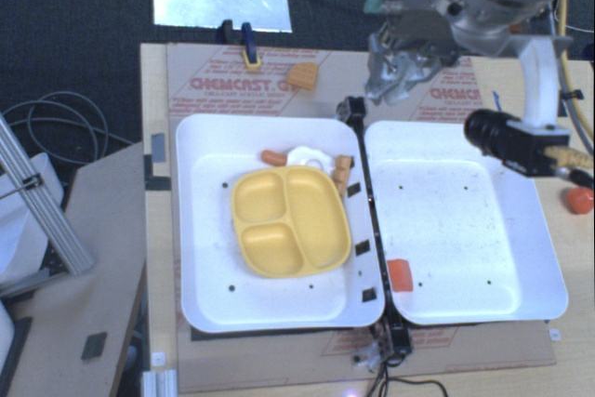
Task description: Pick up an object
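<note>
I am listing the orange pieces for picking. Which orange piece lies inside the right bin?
The orange-red block at the right bin's front-left corner. The orange sausage lies in the left bin, behind the yellow tray.

A robot lab: white bins [465,302] clamped on a cardboard-covered bench [232,84], loose cables [56,121].

Left bin [200,228]: divided plate [290,222] lying at centre; sausage piece [274,158], cup [310,159] and small block [342,170] sitting just behind it. Right bin [521,237]: cube [399,274] resting near its front-left corner. Gripper [395,79] hanging behind both bins.
</note>
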Controlling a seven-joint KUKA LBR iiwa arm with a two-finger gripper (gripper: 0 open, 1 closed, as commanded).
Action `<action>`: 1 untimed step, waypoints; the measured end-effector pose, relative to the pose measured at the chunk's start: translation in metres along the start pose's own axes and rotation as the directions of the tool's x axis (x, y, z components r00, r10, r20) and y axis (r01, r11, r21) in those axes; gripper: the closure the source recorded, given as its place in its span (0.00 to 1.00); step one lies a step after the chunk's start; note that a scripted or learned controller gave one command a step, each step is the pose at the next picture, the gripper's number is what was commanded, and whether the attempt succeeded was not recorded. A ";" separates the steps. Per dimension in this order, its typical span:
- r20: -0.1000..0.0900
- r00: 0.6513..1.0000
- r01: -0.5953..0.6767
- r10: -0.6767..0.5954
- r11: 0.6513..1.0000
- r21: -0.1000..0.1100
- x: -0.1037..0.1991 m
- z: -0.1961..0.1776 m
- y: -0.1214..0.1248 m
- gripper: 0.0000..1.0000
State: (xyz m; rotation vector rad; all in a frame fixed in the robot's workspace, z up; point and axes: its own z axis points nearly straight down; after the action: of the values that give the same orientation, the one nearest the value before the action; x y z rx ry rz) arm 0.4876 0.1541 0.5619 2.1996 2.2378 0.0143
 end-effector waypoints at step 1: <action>0.000 1.000 0.002 -0.002 1.000 0.001 0.000 0.000 0.000 0.00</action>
State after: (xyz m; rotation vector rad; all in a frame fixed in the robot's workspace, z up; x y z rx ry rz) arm 0.4875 0.1540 0.5615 2.1980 2.2398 0.0135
